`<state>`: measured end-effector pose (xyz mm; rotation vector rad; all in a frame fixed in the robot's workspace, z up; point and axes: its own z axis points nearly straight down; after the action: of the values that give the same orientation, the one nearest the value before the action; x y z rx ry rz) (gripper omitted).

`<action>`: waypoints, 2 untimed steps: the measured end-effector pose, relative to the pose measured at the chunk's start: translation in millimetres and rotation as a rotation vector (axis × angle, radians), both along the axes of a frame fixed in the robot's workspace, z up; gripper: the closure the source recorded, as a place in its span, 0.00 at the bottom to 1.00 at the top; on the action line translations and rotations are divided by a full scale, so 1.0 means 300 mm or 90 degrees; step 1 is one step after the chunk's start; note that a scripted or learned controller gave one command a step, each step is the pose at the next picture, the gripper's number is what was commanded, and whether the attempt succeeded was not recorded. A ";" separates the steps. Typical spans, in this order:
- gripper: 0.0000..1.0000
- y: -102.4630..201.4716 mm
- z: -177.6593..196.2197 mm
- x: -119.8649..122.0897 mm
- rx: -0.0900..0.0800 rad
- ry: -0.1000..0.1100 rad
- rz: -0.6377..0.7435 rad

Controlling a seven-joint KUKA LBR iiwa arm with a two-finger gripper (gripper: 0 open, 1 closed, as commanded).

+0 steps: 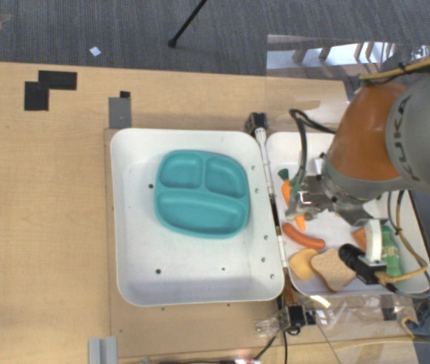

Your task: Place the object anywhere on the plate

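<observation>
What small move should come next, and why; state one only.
Probably lower the gripper straight down onto the toy food beneath it. The arm is over the right bin, above the carrot and hot dog, with nothing visibly between its fingers, while the teal plate in the left bin has nothing on it. A pick has to come before any carry.

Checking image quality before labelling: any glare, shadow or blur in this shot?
Camera view: even lighting, sharp on the teal plate; the left bin shows soft shadow along its walls; bright glare on the clear panel up top; the arm shades and covers much of the right bin.
</observation>
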<state>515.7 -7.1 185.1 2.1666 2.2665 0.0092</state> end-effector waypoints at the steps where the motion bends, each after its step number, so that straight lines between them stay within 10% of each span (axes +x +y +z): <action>1: 0.00 0.000 0.000 0.000 0.000 0.000 0.000; 2: 0.00 0.000 0.000 0.000 0.000 0.000 0.000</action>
<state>515.7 -7.1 185.1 2.1666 2.2667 0.0087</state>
